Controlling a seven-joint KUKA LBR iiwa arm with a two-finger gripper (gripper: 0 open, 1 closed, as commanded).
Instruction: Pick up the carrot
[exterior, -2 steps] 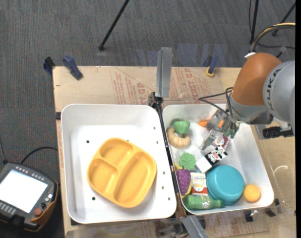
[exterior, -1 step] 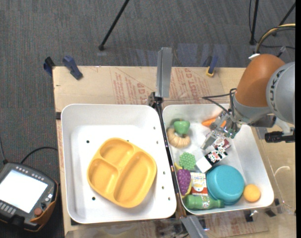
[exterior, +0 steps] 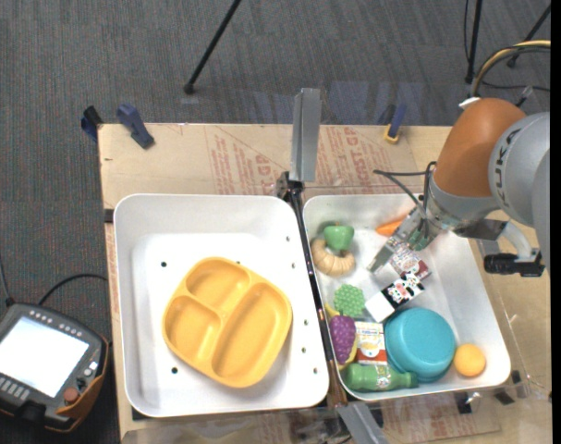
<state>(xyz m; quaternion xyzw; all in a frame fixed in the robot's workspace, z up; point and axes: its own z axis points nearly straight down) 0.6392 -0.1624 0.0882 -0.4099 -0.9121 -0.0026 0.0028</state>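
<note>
Carrot (exterior: pixel 392 225): you see its orange tip just up-left of the gripper (exterior: pixel 397 251), upper part of the right bin (exterior: pixel 491 308).
Axis: roughly left-right.
Fingers: can't tell.

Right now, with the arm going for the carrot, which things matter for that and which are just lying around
For the job:
carrot, at the right bin's far side
gripper, just in front of it

Lying about:
yellow plate in the left bin
blue bowl
orange ball
green bottle
purple grapes
dice
</note>
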